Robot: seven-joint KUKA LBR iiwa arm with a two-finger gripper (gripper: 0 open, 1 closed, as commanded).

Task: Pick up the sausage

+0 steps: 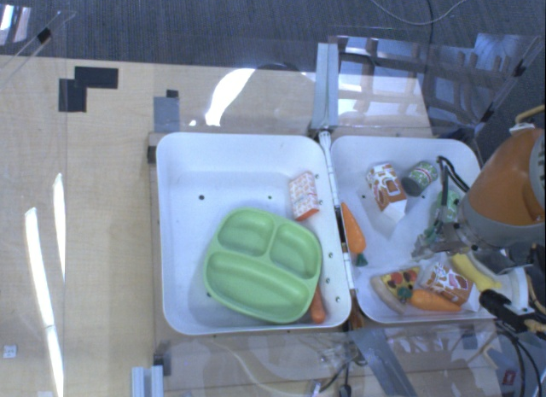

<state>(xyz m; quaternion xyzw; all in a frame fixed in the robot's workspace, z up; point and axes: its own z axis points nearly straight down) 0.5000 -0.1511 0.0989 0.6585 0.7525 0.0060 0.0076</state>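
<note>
The sausage [317,306] appears to be the short reddish-orange piece that is lying at the lower right of the left bin [171,242]. It is wedged between the rim of the green divided plate [263,265] and the bin's right wall, and only part of it is showing. A similar orange piece [433,302] is lying low in the right bin [461,152] beside the pizza slice [394,285], so the identification is a judgement.

The gripper [437,240] is hanging over the right bin, right of centre in the frame and well apart from the sausage. Its tip is sitting among clutter, so it cannot be told how far the pincer is open, and nothing is visibly caught in it.

The sausage is probably a light plastic toy, stiff, smooth and rounded, so it is likely to roll or slip out of a loose pinch. The best hold would be across its narrow width at the exposed middle. The plate and the wall are crowding it, leaving little room on either side.
</note>
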